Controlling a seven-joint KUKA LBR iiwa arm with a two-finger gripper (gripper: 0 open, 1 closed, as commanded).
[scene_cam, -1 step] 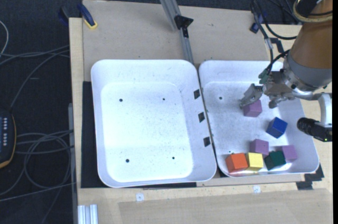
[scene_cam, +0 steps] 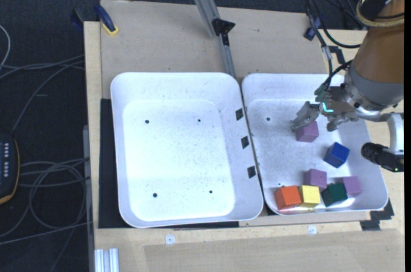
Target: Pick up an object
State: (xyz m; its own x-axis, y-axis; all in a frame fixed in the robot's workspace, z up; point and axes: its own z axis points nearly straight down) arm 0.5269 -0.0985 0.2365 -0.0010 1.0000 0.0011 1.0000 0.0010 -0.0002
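End effector (scene_cam: 317, 118) sits spread open right over the purple block (scene_cam: 309, 131) in the right bin (scene_cam: 270, 94). Looks like the grab stage, so next it probably needs to drop and pinch.

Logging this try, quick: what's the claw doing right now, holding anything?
Claw: open, fingers spread just above the purple block in the right bin, nothing held.

Two glossy white plastic bins (scene_cam: 128, 136) sit on a matt, pale wooden bench (scene_cam: 160, 40).
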